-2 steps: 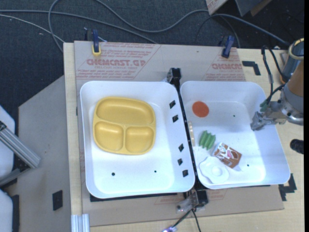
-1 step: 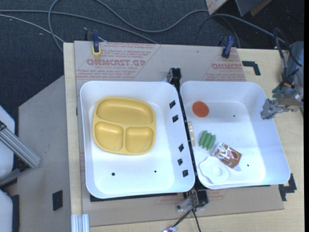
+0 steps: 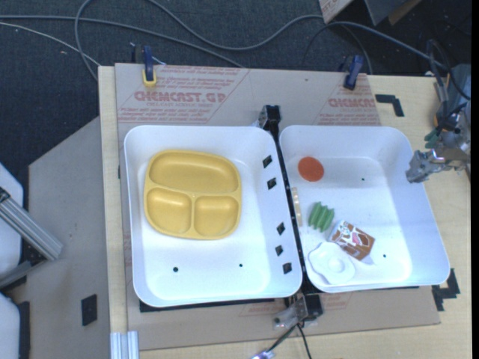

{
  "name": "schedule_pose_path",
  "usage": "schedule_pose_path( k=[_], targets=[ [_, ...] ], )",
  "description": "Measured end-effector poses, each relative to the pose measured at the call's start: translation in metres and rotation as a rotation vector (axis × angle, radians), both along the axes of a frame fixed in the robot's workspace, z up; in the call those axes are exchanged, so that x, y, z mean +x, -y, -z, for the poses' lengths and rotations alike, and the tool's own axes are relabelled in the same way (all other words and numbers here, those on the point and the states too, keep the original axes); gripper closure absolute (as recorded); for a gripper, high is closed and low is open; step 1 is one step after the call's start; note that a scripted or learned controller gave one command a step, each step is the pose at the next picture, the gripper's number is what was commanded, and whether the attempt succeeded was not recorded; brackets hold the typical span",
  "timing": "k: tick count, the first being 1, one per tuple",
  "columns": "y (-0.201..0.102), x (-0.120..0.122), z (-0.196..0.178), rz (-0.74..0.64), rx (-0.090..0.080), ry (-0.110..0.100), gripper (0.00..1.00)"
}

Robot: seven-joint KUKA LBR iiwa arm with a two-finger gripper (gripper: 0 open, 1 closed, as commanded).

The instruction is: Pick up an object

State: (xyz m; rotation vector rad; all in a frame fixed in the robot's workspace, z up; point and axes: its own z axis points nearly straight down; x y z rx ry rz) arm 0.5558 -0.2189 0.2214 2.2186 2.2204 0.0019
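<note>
Orange disc (image 3: pixel 311 169) lying flat in the right bin (image 3: pixel 389 144), toward its upper left, near the divider between the two bins. Below it, a small green item (image 3: pixel 322 215), and further down a brown-and-white packet (image 3: pixel 353 240) tilted on its side. Touching the packet's lower left, a white fried-egg toy (image 3: pixel 332 264) resting against the bin's lower left corner. All four spread along the left half of that bin, each apart from the next except the packet and the egg.

Gripper (image 3: pixel 419 167) at the right bin's right rim, level with the orange disc but well apart from it, across open white floor. Nothing seen between its fingers; too small and blurred to tell how far apart they stand. Grey arm reaching in from the right edge behind it.

In the left bin (image 3: pixel 142 223), a yellow tray (image 3: pixel 193 193) with three compartments, sitting in the upper left part. Both bins side by side on a board (image 3: pixel 187 88) with red lettering, held by two blue clamps (image 3: pixel 148 58) along its far edge. Cables (image 3: pixel 224 36) trailing over dark carpet beyond.
</note>
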Motion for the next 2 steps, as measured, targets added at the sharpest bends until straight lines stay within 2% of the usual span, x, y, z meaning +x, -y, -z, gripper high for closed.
schedule_pose_path(
  k=[2],
  targets=[
    [-0.099, 0.004, -0.002, -0.005, 0.004, -0.003, 1.00]
  ],
)
